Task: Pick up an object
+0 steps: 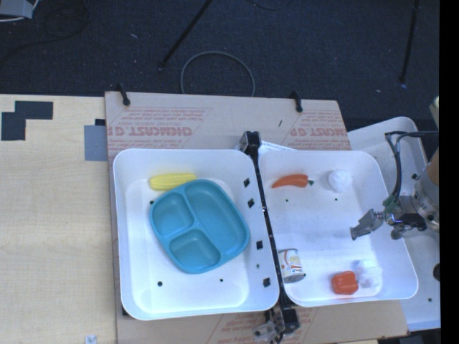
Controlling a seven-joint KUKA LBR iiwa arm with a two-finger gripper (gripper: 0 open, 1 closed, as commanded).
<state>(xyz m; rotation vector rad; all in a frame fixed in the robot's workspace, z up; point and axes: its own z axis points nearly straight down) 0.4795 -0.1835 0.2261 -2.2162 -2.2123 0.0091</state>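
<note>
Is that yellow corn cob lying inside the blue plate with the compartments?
No, the corn cob lies on the white bin floor, against the upper-left rim of the blue plate.

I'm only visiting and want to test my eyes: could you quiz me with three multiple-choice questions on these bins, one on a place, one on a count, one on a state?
1. Where does the yellow plastic corn cob lie?
A left bin
B right bin
C on the cardboard

2. How many compartments has the blue divided plastic plate?
A two
B three
C five

3. How is the small printed can positioned?
A upright
B lying on its side
C on the plate

Answers: 1 A, it sits beside the plate in the left bin. 2 B, ridges mark three. 3 B, its side faces up.
</note>
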